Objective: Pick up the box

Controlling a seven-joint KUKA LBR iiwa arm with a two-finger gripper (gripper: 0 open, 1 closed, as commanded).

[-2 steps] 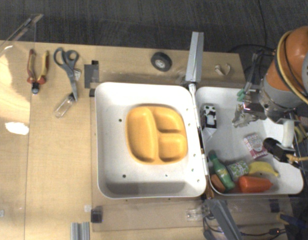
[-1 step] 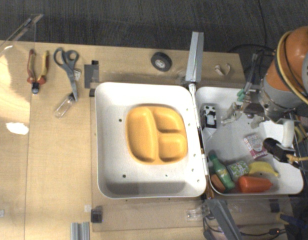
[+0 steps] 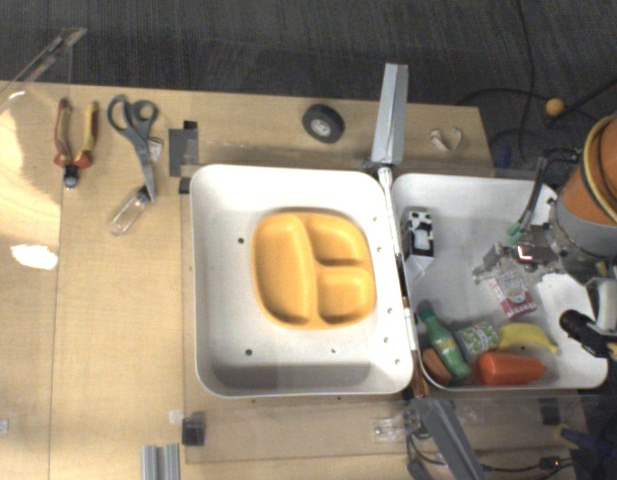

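Note:
The box [image 3: 420, 233] is small, white with black markings, and lies at the far left side of the right bin [image 3: 458, 193], close to the divider between the bins. My gripper [image 3: 515, 256] hangs low over the middle of the right bin, well to the right of the box and apart from it. Just below the gripper lies a pale pink packet [image 3: 510, 291]. The arm's orange band [image 3: 606, 173] is at the right edge.
A green bottle [image 3: 443, 340], a green packet [image 3: 478, 337], a banana [image 3: 529, 336] and an orange-red vegetable [image 3: 509, 368] crowd the right bin's front. The left bin [image 3: 223, 268] holds a yellow divided tray [image 3: 313, 266]. Scissors [image 3: 138, 138], pliers [image 3: 73, 138] and a tape roll [image 3: 323, 122] lie on the bench.

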